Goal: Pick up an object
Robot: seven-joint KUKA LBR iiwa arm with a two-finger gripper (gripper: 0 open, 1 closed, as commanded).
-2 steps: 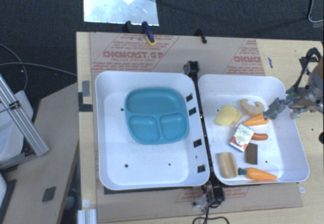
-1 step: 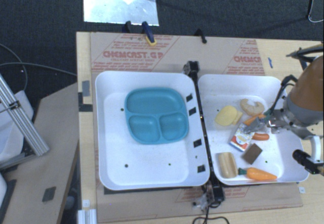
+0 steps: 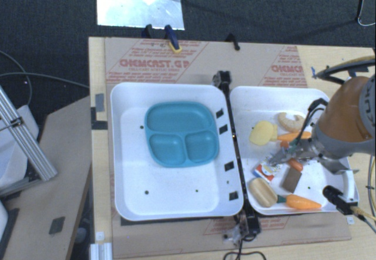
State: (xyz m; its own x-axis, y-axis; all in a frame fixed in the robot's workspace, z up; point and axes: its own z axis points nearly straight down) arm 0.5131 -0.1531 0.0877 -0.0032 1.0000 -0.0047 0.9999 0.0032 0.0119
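Grey claw [image 3: 281, 158] sat low among crowded food toys in right bin [image 3: 247, 100], finger state unreadable; crowding risked a glancing miss on the carrot [image 3: 304, 202].

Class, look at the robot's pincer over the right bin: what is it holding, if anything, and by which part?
It cannot be told. The pincer is down among the toy foods in the right bin, beside a small red piece, but no item plainly sits in its grip.
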